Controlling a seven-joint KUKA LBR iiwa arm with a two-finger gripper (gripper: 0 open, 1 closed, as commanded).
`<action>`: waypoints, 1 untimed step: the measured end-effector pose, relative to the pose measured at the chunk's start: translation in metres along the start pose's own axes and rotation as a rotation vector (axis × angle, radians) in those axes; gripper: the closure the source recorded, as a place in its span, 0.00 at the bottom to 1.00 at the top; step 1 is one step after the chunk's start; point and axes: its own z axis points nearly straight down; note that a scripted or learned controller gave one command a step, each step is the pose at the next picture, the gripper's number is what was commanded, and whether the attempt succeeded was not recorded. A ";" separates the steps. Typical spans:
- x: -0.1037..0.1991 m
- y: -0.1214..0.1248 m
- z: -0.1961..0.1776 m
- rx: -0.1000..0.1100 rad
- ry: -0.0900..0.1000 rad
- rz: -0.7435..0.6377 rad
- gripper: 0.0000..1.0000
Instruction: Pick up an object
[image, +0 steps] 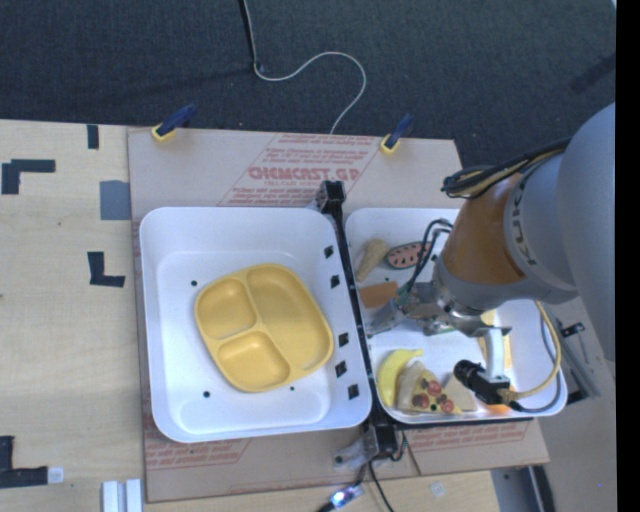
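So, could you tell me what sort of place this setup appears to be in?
Most likely a robotics lab test bench. Two white bins sit on cardboard clamped to the bench, the grey arm reaches into the right bin over toy food such as a banana, and a yellow tray lies in the left.

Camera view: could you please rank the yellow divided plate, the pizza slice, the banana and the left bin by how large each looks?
1. Left bin
2. Yellow divided plate
3. Pizza slice and banana: they look alike in size and overlap, so I won't rank them.
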 end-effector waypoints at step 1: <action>0.000 0.000 -0.012 -0.001 0.000 0.000 1.00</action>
